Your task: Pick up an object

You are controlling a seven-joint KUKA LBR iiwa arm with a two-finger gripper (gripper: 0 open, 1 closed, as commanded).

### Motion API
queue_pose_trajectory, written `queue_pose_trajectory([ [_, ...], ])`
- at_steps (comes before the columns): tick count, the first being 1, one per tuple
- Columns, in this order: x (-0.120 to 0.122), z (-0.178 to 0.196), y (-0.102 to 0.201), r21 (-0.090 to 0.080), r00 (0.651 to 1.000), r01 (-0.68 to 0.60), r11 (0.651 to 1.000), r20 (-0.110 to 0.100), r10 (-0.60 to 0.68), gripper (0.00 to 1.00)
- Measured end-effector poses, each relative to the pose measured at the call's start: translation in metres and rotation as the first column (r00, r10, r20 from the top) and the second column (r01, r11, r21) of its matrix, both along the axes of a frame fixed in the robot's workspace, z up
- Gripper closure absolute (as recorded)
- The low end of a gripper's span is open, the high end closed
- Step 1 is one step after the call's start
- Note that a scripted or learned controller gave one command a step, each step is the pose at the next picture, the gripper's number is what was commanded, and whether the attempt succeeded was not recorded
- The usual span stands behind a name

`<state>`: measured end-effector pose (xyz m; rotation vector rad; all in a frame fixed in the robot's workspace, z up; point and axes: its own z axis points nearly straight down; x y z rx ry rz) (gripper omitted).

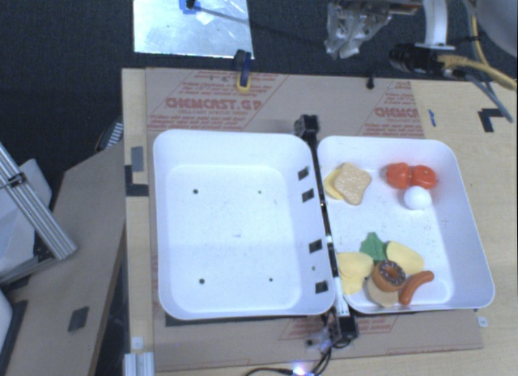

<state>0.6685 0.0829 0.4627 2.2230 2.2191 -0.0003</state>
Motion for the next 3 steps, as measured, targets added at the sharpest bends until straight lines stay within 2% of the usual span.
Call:
queue_pose_trajectory([
  [3,0.0000,-0.0047,0.0104,0.000,1.000,-0.005,1.000,0.002,0.005,1.00],
])
